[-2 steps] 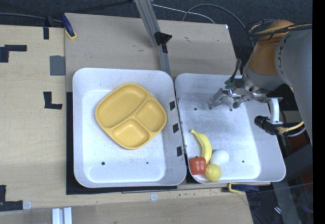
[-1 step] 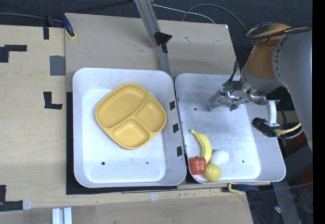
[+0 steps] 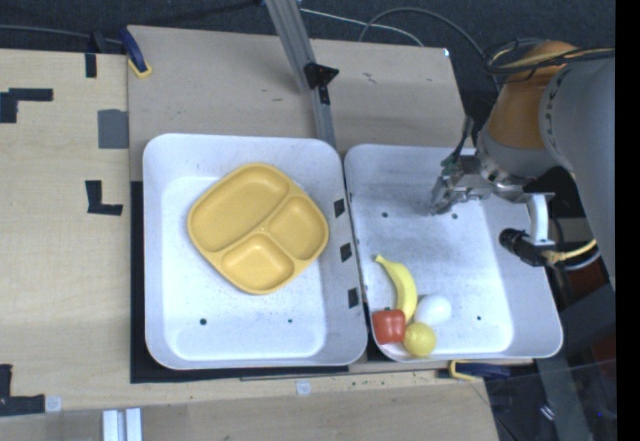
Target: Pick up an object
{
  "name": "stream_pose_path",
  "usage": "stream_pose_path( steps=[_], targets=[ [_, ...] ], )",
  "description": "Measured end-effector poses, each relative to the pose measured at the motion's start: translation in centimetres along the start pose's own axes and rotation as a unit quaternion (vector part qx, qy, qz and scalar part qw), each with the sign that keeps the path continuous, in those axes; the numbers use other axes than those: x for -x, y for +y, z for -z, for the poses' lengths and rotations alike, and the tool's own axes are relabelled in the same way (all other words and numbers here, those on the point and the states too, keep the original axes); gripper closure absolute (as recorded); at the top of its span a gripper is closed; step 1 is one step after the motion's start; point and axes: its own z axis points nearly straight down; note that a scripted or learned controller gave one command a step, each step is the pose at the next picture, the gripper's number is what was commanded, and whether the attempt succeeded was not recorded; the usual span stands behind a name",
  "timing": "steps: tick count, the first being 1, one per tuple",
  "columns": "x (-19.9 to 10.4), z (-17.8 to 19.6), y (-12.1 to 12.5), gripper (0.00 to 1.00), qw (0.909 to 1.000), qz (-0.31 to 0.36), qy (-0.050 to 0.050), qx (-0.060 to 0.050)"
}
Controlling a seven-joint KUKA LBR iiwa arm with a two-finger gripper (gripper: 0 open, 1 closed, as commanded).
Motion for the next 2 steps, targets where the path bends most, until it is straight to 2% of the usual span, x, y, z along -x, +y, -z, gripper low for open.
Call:
stream_pose_path(
  steps=[2],
  targets=[
    [0.0, 12.7, -0.2, 1.00, 1.0000, -0.001, 0.000, 0.004]
  ],
)
